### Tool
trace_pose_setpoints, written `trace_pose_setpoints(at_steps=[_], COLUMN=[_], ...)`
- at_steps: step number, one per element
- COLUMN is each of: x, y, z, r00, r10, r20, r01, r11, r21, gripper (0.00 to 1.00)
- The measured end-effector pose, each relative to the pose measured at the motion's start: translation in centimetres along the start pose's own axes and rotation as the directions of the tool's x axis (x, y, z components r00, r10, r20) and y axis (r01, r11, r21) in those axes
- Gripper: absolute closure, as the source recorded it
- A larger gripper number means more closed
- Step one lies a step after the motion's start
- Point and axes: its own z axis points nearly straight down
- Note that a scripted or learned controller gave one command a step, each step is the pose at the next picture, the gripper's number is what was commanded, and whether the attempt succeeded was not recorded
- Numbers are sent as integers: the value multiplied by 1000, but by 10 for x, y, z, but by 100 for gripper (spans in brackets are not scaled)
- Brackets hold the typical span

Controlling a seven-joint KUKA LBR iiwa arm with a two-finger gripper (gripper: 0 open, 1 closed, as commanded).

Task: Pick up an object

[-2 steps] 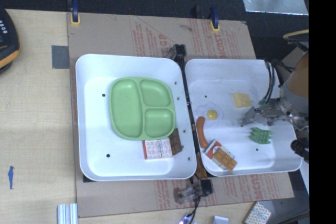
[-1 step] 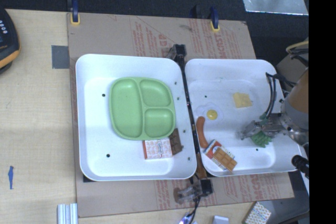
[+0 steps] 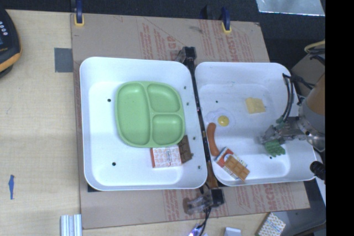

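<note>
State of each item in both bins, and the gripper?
Green plate: flat, left bin, nothing on it.
Card: flat, touching plate's near edge.
Sausage: lying by right bin's left wall.
Yellow slice: flat.
Green toy: under gripper.

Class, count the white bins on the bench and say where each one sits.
2. The left bin holds a green plate; the right bin sits beside it, where the tool reaches in. None seem hidden.

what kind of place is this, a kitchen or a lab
Most likely a robot lab test bench, not a kitchen: two white bins sit on cardboard held by clamps, an arm reaches in, and the food, like the sausage, looks like toys.
</note>
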Motion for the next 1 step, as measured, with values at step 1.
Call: trace_pose_setpoints(at_steps=[1], x=[127], y=[16], z=[-95], r00=[1000], r10=[-12], r20=[-4], r01=[12], r11=[1000], r21=[-12], gripper=[100])
